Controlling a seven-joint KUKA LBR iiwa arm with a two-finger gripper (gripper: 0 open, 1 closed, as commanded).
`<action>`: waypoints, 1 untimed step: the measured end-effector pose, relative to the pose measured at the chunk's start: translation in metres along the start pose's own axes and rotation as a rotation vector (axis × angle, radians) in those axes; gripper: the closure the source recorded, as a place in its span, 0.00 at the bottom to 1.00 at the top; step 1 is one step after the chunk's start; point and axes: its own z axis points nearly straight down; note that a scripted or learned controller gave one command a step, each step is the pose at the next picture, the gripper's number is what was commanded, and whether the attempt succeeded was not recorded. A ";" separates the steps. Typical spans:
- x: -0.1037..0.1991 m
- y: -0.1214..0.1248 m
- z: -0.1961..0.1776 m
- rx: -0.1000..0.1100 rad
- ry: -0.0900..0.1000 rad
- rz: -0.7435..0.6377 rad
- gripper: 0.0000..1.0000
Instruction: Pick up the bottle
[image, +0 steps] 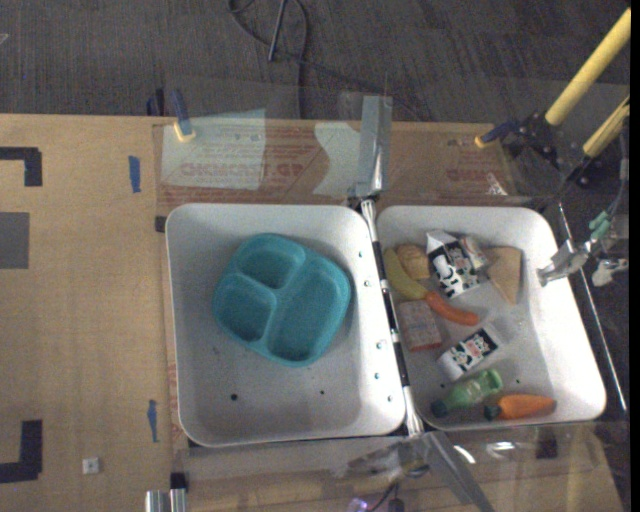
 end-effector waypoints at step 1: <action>-0.002 -0.020 0.147 0.008 0.012 0.150 0.00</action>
